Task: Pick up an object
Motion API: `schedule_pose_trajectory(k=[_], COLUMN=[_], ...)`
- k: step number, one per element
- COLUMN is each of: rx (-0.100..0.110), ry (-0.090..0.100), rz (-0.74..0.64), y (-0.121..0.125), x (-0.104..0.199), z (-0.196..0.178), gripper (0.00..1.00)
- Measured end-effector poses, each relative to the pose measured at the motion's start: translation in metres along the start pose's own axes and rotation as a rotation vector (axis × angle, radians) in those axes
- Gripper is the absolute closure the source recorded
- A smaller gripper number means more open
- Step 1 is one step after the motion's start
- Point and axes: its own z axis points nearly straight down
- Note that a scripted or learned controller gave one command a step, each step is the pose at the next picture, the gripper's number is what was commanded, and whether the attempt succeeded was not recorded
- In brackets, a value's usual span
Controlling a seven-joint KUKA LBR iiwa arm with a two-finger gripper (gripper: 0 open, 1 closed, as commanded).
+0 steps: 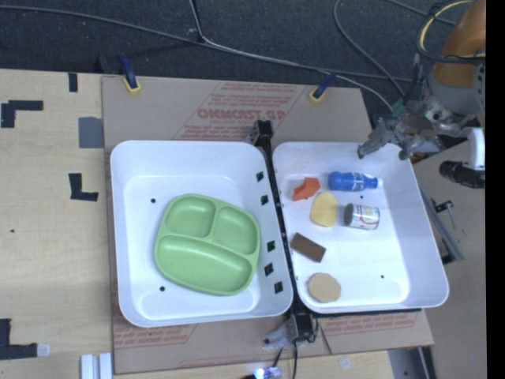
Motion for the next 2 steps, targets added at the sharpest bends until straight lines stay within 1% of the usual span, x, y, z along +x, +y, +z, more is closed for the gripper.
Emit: schedule_pose_trajectory(k=[1, 2], rx=[-0.014, -0.011], ry=[-0.003, -0.004], rz=[-0.003, -0.004], y=[0.003, 0.009], x=[0.001, 0.0], z=[-0.01, 0.036], gripper=[0.0, 0.0])
